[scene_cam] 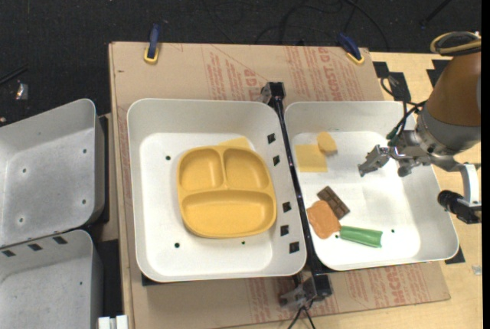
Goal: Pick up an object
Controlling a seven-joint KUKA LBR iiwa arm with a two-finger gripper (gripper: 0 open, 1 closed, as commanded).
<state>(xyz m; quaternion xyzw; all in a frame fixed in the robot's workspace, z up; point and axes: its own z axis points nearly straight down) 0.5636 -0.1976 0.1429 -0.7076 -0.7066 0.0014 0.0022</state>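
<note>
The right bin holds several small items. A pale yellow block lies at its left, with a smaller tan cube just behind it. Nearer the front are a dark brown bar, an orange piece and a green stick. My gripper hangs over the middle of the right bin, to the right of the yellow block, with nothing visible between its fingers. It points left, reaching in from the arm at the right edge.
The left bin bears a yellow divided plate. A black divider runs between the bins. Both sit on a cardboard sheet held by clamps. Grey metal trays lie at far left.
</note>
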